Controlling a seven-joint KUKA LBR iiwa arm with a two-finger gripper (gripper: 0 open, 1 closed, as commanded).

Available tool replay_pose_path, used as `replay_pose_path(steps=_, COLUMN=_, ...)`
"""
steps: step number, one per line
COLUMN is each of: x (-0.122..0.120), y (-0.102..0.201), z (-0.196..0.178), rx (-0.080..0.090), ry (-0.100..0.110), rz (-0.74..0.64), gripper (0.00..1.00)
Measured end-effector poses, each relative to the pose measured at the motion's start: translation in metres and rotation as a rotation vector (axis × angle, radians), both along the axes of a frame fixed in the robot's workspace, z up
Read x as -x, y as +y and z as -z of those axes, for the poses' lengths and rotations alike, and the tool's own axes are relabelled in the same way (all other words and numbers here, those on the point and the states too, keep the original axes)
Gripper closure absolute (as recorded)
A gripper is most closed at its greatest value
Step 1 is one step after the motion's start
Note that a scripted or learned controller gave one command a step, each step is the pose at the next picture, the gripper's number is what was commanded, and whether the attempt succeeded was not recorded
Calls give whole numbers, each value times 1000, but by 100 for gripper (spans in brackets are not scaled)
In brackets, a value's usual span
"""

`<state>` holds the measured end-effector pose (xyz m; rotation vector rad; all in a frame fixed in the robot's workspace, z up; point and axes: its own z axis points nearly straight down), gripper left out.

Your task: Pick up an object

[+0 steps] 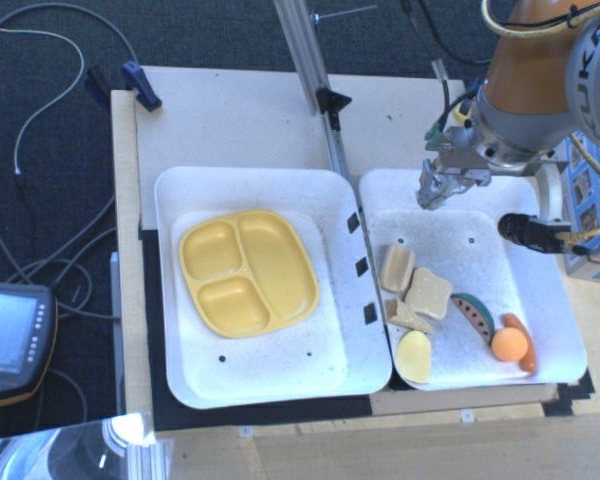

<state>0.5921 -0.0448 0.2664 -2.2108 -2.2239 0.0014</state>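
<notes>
The gripper (442, 190) hangs over the far edge of the right bin (555, 298); whether it is clenched or released I cannot tell. The bread pieces (415, 290) lie toward the near edge from it, slightly leftward, well apart.

Pale bench (230, 108) with two white bins (170, 198) (550, 298) side by side.

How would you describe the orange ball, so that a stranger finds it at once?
Look in the right bin, at its near right corner. The orange ball lies there beside a carrot and a watermelon slice. It alone is round and plain orange.
</notes>
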Motion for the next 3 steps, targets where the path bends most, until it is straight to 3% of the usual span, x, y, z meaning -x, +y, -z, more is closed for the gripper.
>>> replay_pose_path(steps=2, x=39, y=87, z=2, rx=1, ry=0, rz=1, gripper=100)
replay_pose_path(steps=3, x=62, y=133, z=21, rx=1, ry=1, rz=0, gripper=100)
